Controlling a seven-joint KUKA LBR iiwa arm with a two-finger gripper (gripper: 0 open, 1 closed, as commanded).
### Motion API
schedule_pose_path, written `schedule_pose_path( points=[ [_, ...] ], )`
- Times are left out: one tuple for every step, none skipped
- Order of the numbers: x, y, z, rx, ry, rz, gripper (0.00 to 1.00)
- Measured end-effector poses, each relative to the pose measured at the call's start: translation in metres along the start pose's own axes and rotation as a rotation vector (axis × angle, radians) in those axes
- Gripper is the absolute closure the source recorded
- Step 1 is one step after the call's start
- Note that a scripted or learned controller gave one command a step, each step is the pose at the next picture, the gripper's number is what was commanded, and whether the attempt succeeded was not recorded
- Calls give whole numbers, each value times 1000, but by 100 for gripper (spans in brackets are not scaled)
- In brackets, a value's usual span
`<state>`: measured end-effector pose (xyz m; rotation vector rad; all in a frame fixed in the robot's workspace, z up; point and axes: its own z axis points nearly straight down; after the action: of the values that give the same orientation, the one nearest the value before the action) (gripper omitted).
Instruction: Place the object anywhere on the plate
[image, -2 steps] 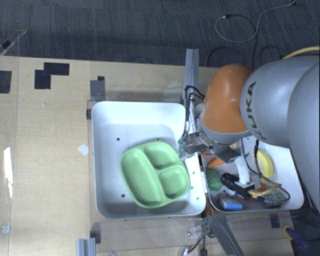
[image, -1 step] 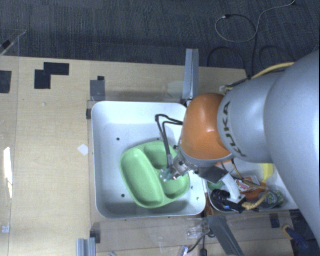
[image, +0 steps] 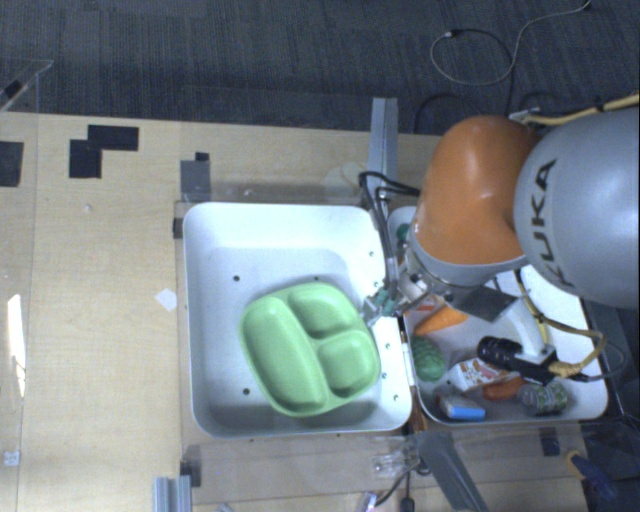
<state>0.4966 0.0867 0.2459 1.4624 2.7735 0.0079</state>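
Gripper (image: 385, 300) is positioned at the wall between the two bins; whether it is open, closed or holding anything cannot be determined, the tip being small and blurred. Directly beside it, toward the left, the green divided plate (image: 305, 345) lies in the left bin (image: 220, 300), its near corner just at the tip. On the other side, the right bin (image: 590, 400) holds an orange object (image: 440, 320), a green object (image: 428, 358) and further small items. The arm (image: 480, 200) covers that bin's upper part.
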Motion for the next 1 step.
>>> schedule_pose_path(
  points=[
    [76, 40, 74, 2, 4, -466, 100]
  ],
)
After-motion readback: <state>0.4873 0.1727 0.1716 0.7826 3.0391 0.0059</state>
